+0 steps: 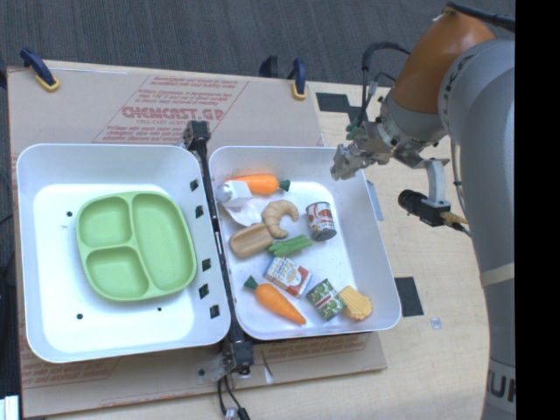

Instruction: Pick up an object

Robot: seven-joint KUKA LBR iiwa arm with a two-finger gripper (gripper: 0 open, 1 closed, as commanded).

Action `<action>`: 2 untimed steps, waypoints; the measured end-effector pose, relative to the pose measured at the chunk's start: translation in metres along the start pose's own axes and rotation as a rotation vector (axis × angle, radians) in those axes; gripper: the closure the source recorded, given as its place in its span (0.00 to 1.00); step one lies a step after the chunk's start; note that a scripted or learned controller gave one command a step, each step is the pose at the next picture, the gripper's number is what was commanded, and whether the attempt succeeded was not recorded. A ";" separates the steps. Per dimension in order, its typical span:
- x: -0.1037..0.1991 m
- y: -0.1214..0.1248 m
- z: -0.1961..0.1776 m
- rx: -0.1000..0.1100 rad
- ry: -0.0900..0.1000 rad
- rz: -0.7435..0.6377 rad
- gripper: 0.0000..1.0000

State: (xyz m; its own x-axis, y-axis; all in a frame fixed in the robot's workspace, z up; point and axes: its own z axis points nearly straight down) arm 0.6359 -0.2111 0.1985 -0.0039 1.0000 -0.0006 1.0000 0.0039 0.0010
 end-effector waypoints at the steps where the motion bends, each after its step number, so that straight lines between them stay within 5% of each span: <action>1: 0.000 0.001 -0.010 -0.002 -0.001 -0.004 1.00; 2: 0.001 0.001 -0.021 -0.004 -0.002 -0.008 1.00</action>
State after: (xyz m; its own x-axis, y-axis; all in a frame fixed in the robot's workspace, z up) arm 0.6373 -0.2104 0.2196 -0.0118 0.9999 -0.0024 0.9999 0.0118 0.0052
